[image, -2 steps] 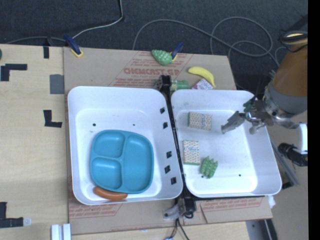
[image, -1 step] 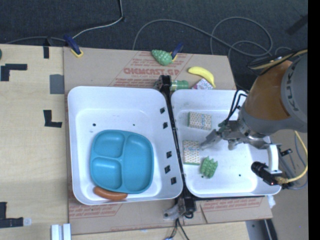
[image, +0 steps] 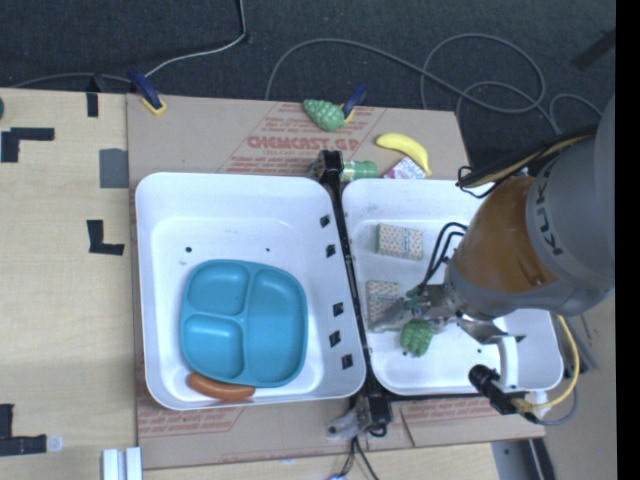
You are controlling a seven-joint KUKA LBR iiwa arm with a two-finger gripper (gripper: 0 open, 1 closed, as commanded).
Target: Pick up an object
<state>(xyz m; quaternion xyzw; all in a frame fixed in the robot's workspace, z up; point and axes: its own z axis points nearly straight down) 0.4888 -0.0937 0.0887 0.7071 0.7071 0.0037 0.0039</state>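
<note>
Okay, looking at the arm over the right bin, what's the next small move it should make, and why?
Probably a short descent onto the green toy: the gripper sits just above it in the right bin, with nothing visibly between its fingers.

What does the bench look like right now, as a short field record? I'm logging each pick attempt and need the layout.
left bin: holds a blue divided plate and an orange sausage-shaped toy at the plate's near edge
right bin: holds two patterned sponge-like blocks and a small green toy
arm: over the right bin
tool: low, just above the green toy; grip not discernible
outside bins: yellow banana and a green item on the cardboard behind
</note>
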